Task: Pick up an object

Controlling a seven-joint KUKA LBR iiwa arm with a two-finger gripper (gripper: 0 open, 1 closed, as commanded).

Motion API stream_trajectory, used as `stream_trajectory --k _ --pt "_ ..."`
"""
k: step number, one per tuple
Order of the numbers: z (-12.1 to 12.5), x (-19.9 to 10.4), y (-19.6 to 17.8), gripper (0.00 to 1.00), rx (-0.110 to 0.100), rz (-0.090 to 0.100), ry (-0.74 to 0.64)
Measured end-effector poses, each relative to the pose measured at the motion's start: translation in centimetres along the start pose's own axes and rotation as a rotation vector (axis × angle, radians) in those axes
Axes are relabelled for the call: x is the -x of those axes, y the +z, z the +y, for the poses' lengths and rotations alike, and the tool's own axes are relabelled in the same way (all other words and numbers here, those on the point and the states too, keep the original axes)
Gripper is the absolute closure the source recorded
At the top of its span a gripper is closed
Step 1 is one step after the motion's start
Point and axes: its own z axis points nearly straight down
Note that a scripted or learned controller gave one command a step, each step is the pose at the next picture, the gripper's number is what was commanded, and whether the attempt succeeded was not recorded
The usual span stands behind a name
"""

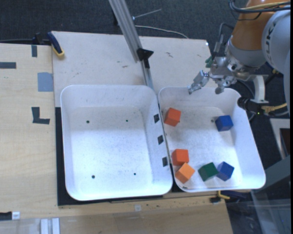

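Several cubes lie in the right bin (pixel 250 150). An orange-red cube (pixel 173 116) sits near its back left, and a blue cube (pixel 224 123) near its right wall. Along the front lie an orange cube (pixel 180 156), a lighter orange cube (pixel 185 172), a green cube (pixel 208 171) and a second blue cube (pixel 226 170). My gripper (pixel 205 88) hangs over the bin's back rim, above and behind the cubes. It is open, with nothing between its fingers.
The left bin (pixel 64 130) stands beside the right one, and their walls meet in the middle. A slanted metal rail (pixel 129 30) rises behind the bins. A yellow-handled clamp (pixel 55 44) lies at the bench's back left.
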Motion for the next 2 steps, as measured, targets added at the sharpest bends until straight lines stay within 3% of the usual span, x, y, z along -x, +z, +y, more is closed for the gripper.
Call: stream_trajectory --k 1,2 --pt "-7.2 -5.1 5.7 0.0 -0.011 0.004 -0.001" --pt "-6.9 -0.2 8.6 0.0 -0.004 -0.001 0.005"
